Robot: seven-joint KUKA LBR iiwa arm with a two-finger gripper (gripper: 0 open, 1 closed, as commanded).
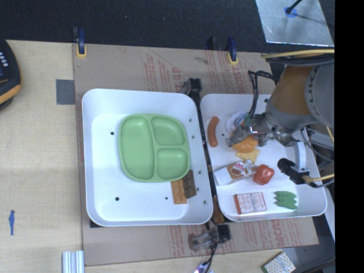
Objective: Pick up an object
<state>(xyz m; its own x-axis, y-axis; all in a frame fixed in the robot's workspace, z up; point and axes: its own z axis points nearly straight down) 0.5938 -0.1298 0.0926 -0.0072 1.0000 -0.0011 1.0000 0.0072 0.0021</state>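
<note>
So the surface (40, 169) carries two white bins side by side. The left bin (102, 203) has a big green divided plate (153, 147) sitting in it, plus a brown block (183, 187) just off the plate's lower right corner. The right bin (224, 209) is the crowded one, and the arm (298, 98) comes in over it from the right. Its end effector (247, 132) is low among the clutter, right above an orange chunk (246, 148); can't tell if it's open or closed. Around it: a sausage (212, 131) to the left, a small carton (242, 170) and red tomato (263, 174) below, then a red-and-white box (250, 202) and green pea pods (285, 199) along the near edge.
</note>
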